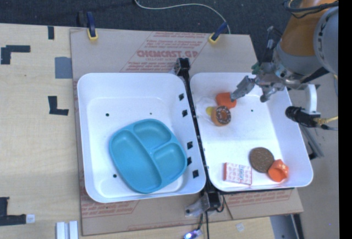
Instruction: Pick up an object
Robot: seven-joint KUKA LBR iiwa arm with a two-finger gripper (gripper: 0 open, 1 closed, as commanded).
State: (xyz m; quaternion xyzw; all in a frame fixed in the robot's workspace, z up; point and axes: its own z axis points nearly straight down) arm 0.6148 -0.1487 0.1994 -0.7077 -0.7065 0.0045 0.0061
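The divider [191, 117] between the two white bins serves as the landmark. Left of it, the left bin [93, 89] holds a blue sectioned plate [147, 154], lying flat in the half of the bin nearer the camera, its right edge close to the divider.

Right of the divider, in the right bin [286, 128], several small things lie scattered. Just right of the divider and toward the far end sits an orange block [224, 99], and touching it on the near side is a small round doughnut [222, 116] with a dark top and a yellowish piece at its left. Farther right of the divider and toward the near end lies a brown round disc [261, 159], with an orange cup [278, 171] on its side just beyond it, by the bin's right wall. A small white and red box [237, 173] lies flat between the divider and the disc, near the front wall.

The gripper [254, 89] hangs over the far part of the right bin, well right of the divider. Its two fingers stand apart, one reaching left toward the orange block, its tip just beside the block, the other pointing down on the right. Nothing is seen between them. The grey arm [302, 40] with its orange band rises behind, away from the divider.
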